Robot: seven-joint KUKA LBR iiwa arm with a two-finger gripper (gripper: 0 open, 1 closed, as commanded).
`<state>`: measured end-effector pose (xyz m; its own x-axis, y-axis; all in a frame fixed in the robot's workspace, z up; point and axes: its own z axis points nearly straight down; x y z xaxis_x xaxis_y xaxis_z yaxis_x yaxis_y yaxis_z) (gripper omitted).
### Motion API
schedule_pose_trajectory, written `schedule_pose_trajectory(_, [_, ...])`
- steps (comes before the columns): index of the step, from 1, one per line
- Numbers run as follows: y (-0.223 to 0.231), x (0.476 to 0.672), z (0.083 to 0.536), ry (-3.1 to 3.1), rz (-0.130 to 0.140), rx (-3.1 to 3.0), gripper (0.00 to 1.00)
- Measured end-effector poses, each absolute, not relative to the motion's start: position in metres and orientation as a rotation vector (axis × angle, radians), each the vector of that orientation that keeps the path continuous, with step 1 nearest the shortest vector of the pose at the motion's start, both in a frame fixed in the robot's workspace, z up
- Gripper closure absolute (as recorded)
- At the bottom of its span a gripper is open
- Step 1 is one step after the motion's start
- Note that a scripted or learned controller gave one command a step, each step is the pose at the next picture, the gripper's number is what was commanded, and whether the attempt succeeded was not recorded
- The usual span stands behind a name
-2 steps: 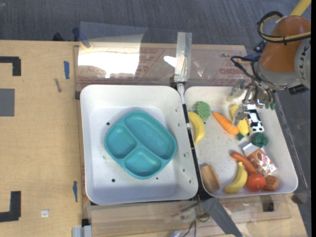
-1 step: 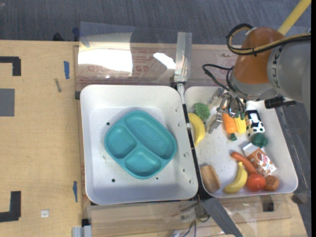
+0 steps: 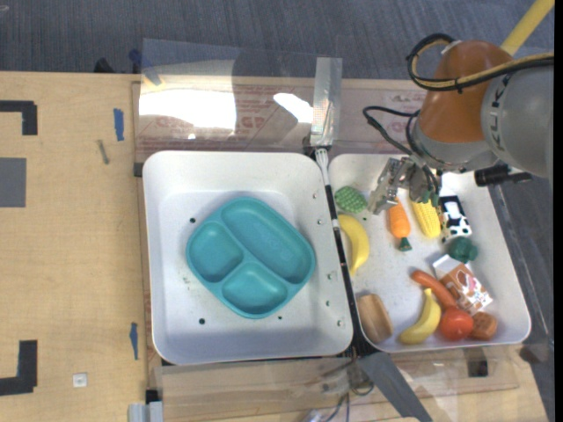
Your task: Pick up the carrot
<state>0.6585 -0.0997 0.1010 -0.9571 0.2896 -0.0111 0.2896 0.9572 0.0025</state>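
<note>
At the near rim of the right bin [image 3: 515, 319] a brown bread roll [image 3: 374, 316], a curved banana [image 3: 423, 320] and a glossy red tomato [image 3: 455, 324] crowd together, partly overlapping. Further back the small orange carrot [image 3: 400, 222] lies tapered beside ridged yellow corn [image 3: 427, 215]. The metal pincer [image 3: 398, 185] hovers just above its far end, too blurred to tell if spread
</note>
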Motion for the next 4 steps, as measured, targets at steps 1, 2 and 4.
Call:
schedule_pose_trajectory(1, [-0.096, 0.601, 0.093, 3.054, 0.001, 0.734, 1.00])
schedule_pose_trajectory(2, [-0.081, 0.635, 0.190, 2.856, 0.006, 1.278, 1.00])
schedule_pose_trajectory(4, [-0.111, 0.617, 0.301, 2.845, 0.002, 1.298, 1.00])
